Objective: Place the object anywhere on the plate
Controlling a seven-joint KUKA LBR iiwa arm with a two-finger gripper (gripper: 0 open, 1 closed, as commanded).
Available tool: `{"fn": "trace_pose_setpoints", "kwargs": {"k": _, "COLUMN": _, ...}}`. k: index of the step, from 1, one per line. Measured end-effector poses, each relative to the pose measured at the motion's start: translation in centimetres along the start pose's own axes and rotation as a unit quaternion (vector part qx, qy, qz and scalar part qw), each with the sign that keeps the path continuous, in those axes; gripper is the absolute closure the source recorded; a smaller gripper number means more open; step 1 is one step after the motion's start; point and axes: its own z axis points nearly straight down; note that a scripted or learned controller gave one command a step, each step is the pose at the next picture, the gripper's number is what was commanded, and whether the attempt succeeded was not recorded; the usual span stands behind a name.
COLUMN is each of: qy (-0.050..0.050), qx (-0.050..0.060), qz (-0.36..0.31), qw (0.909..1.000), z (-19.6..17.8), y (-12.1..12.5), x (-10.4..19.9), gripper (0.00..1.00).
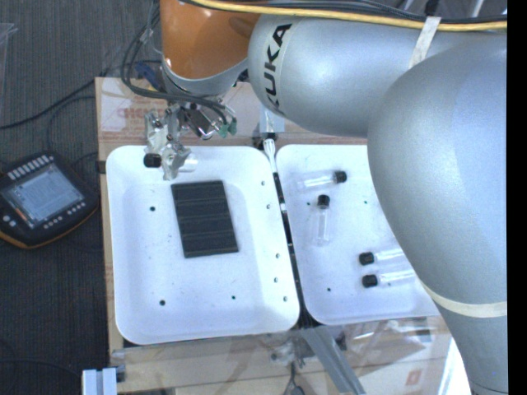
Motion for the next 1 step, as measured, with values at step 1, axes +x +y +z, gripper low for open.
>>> {"fn": "trace_pose_setpoints", "kwargs": {"k": 1, "qy": 0.001, "qx": 0.0, "qz": -0.045, "qw": 0.999, "z": -11.41, "y": 4.75, "x": 7.02, "gripper": 1.0}}
